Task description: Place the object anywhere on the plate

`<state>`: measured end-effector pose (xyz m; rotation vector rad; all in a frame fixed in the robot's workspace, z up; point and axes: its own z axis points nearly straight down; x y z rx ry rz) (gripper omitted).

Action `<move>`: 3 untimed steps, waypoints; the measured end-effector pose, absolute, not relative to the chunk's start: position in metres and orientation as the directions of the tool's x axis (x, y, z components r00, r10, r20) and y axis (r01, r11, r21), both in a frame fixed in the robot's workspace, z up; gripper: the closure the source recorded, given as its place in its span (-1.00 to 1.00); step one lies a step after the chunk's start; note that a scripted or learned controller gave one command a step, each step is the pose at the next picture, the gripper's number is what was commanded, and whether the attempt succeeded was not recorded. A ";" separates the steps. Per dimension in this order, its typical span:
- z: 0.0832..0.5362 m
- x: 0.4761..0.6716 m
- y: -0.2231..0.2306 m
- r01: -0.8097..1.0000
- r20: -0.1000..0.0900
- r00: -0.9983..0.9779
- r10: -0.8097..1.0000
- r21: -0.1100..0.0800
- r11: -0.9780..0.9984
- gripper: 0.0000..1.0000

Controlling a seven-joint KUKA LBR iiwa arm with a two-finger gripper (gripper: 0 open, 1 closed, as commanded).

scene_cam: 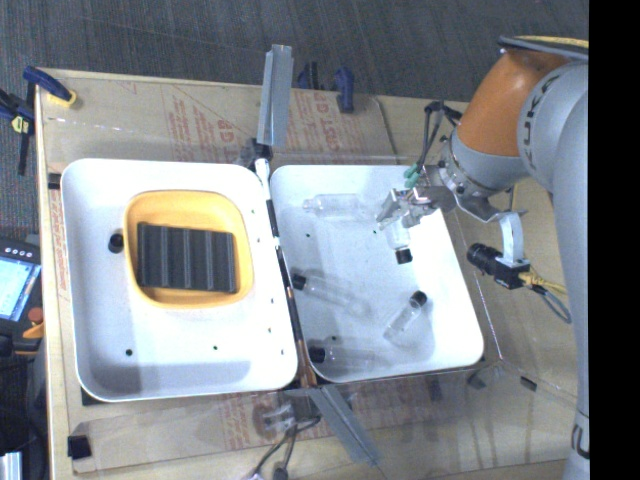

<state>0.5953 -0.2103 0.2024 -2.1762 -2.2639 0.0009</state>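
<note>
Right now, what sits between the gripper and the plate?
In the camera view: a clear vial, then the bins' touching walls, between gripper and yellow plate.

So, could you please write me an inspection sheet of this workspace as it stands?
Surface: wooden bench bearing left bin and right bin.
Job's things: yellow plate with a dark ridged centre in the left bin; clear vials with black caps scattered in the right bin.
Clutter: blue clamps at the bench edge.
Grippers: gripper over the right bin's upper part.
Cables: wires beside the arm.
Surroundings: dark floor; a screen at far left.
</note>
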 end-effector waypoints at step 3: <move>0.192 0.634 -0.042 0.843 0.000 -0.538 0.843 -0.001 0.538 1.00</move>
